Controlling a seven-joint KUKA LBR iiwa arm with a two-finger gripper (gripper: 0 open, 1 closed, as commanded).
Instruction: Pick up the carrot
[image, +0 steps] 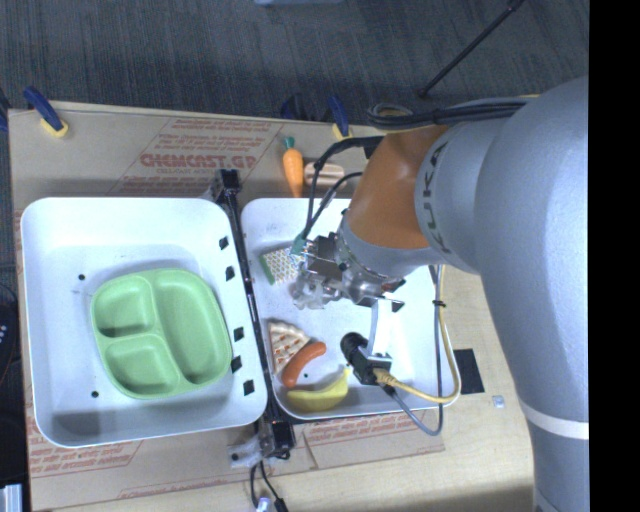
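Cardboard-covered bench (180, 150) printed "CHEMCAST GP", carrot (292, 169) beside "KUKA"-lettered arm (470, 190).

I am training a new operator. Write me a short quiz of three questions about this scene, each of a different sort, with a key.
1. True or false: the carrot lies inside the right bin.
2. Which thing is in the left bin? A. a banana B. a green divided plate C. a hot dog
3. Fill in: at the near end of the right bin, the banana lies next to the ____.

Key
1. False: it lies on the bench beyond the bin's far rim.
2. B: the green divided plate.
3. Hot dog.
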